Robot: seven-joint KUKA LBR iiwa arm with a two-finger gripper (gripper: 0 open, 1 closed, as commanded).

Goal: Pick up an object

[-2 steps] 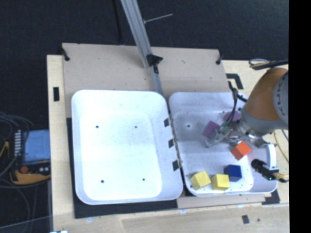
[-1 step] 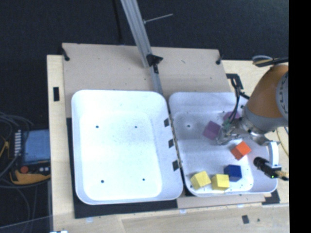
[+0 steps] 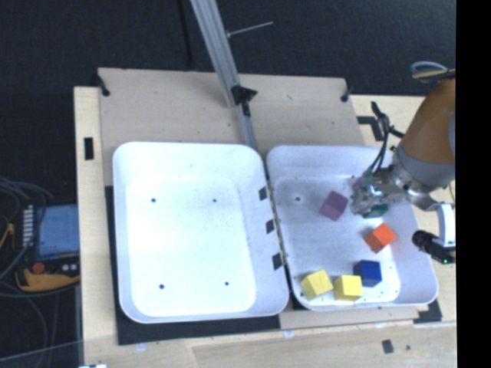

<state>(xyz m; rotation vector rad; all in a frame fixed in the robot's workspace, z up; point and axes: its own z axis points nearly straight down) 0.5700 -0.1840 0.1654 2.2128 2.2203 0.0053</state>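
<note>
The scene is lit evenly from above; the two white bins are rendered bright, nearly washed out, while the floor around the counter is left dark. Only faint shadows are cast beside the blocks. Fine detail is softened throughout by slight blur.

Arm in from the right, wrist low

The grey arm with its orange band slants down leftward, and the gripper hangs at its tip, pointing down at mid-depth.
</note>
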